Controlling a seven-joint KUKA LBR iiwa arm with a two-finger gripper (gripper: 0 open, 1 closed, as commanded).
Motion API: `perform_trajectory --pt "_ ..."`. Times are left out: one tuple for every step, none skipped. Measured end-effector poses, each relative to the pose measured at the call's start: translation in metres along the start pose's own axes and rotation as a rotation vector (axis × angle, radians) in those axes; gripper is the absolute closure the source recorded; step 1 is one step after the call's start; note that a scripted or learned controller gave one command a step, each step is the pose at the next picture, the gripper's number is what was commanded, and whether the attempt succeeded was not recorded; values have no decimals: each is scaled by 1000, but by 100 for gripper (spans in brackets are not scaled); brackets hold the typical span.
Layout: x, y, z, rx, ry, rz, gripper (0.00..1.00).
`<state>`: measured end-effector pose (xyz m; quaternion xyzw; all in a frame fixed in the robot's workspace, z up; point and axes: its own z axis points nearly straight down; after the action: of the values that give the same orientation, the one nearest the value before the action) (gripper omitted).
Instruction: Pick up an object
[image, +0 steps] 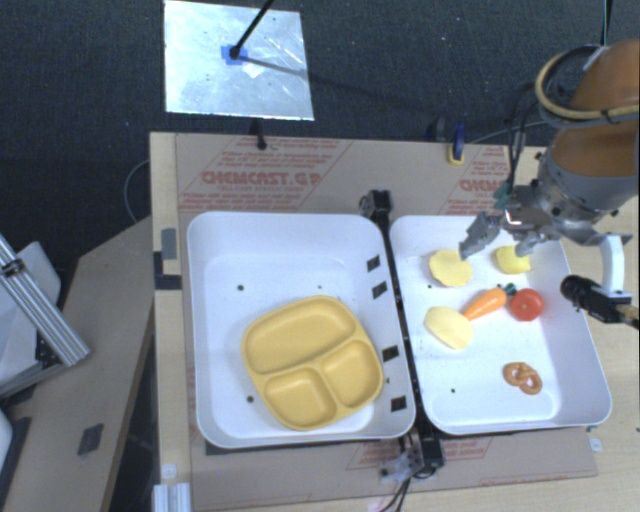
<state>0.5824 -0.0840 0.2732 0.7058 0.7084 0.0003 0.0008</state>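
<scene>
- The gripper (503, 235) hangs over the far end of the right bin (575, 395), its two grey fingers (478, 236) spread apart with nothing between them.
- One finger points down toward a pale yellow piece (451, 268); the other sits above a smaller yellow piece (513, 259) near the bin's far wall.
- The carrot (484, 303) lies in the middle of the right bin, orange and tapered, with a smooth plastic look.
- Its long axis runs on a slant: thin tip toward the near left, green top toward the far right.
- That green top touches, or nearly touches, a round red tomato (526, 304) just beside it.
- A third yellow piece (448, 327), rounded and matte, lies just near-left of the carrot's tip.
- A small brown pretzel (522, 377), looped and knotted, rests nearer the front of the same bin, well apart from the rest.
- The left bin (225, 260) holds a yellow tray (312, 360) with three compartments, glossy and rounded at the corners, set at a slight angle.
- Both bins are shallow white plastic with low walls, side by side on a board (290, 170) printed with red lettering.
</scene>
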Motion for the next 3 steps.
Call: perform_trajectory --pt "7 -8 56 5 1 2 0" --pt "1 -6 100 4 1 2 0" --pt "1 -13 160 4 1 3 0"
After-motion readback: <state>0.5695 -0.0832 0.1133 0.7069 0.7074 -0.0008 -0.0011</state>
